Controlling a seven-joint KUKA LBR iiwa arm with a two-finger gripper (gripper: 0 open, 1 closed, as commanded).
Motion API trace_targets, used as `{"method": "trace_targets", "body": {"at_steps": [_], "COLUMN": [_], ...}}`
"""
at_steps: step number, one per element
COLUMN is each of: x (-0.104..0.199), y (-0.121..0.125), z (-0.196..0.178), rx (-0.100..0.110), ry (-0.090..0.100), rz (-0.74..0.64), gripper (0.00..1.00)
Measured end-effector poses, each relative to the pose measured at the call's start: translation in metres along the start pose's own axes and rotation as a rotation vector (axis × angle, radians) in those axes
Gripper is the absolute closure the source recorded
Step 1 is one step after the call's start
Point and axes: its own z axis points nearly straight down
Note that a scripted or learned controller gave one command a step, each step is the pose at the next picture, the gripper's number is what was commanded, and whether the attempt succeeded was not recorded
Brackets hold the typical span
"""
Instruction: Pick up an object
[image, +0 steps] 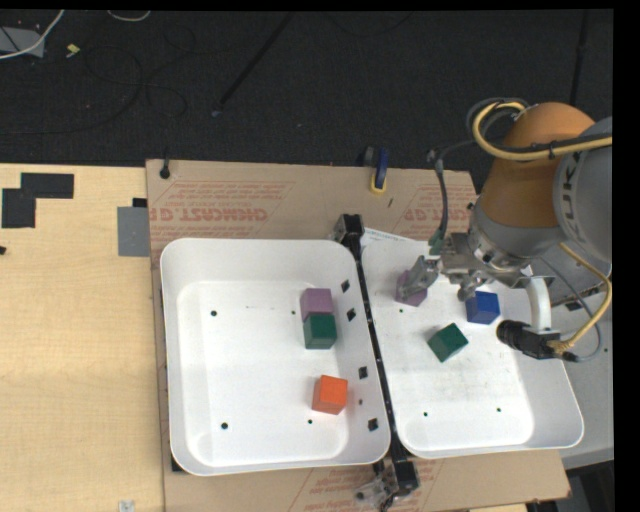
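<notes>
Right now the arm (545, 170) reaches in from the right of the frame, and its gripper (462, 268) hangs over the upper part of the right bin (500, 425). Whether the tool is apart or together I cannot tell, since the wrist hides it from above, and nothing shows held in it.

Judging by this, the step in hand is the approach, with the pick not yet made. Closest to the tool lie a purple-grey block (411, 285) just to its left and a blue cube (483, 306) just below it; a green cube (448, 342) sits a little further down, near the middle of the bin. The next move likely calls for settling on one of these and lowering squarely over it.

The purple-grey block looks tilted, its longer side running from lower left to upper right. Both cubes have no clear long axis; the green one is turned at an angle to the bin walls.

In the left bin (190, 400) a purple cube (316, 301) touches a dark green cube (320, 330), with an orange cube (329, 394) apart below
</notes>
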Motion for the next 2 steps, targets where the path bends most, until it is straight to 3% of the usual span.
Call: {"method": "trace_targets", "body": {"at_steps": [1,2], "x": [0.000,-0.003], "y": [0.000,0.021], "z": [-0.009,-0.021], "rx": [0.002,-0.004], "ry": [0.001,-0.001], "rz": [0.000,-0.002], "gripper": [1.00,1.00]}}
